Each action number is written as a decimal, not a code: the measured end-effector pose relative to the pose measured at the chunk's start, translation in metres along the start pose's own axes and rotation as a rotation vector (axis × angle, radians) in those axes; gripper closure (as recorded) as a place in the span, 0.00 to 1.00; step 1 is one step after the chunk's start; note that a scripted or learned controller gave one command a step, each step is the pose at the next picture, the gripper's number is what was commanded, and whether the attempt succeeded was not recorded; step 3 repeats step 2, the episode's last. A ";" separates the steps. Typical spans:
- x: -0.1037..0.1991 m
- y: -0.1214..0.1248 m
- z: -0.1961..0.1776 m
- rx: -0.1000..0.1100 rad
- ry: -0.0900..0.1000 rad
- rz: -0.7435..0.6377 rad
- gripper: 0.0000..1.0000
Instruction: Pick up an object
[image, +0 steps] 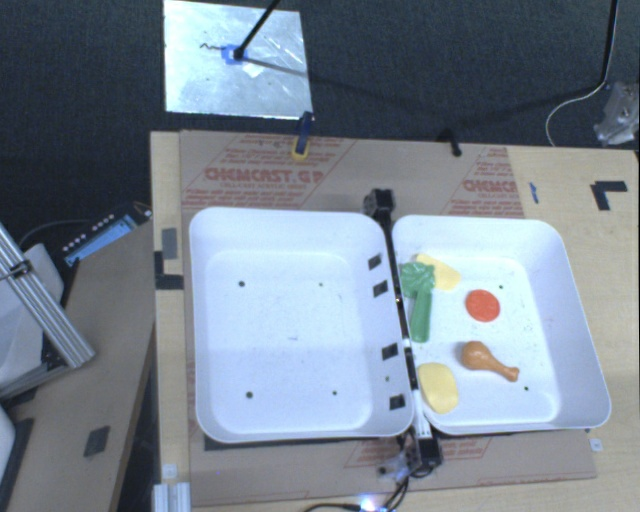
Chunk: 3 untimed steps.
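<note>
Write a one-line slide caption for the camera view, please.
Two white bins; right bin holds green toy, red disc, drumstick, two yellow pieces.

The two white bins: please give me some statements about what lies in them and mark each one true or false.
1. All the objects lie in the right bin. True.
2. The red disc lies on top of the green object. False: they lie apart.
3. The drumstick-shaped toy is blue. False: it is orange-brown.
4. A yellow piece lies near the divider, at the bin's near side. True.
5. The green object touches another yellow piece. True.
</note>
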<state>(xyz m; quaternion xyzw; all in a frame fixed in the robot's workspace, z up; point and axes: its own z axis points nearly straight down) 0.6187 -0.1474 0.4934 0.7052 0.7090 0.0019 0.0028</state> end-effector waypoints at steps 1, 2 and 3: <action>0.048 -0.014 0.209 0.021 0.005 -0.001 1.00; 0.029 -0.005 0.111 -0.006 -0.002 0.003 1.00; 0.029 -0.005 0.111 -0.006 -0.002 0.003 1.00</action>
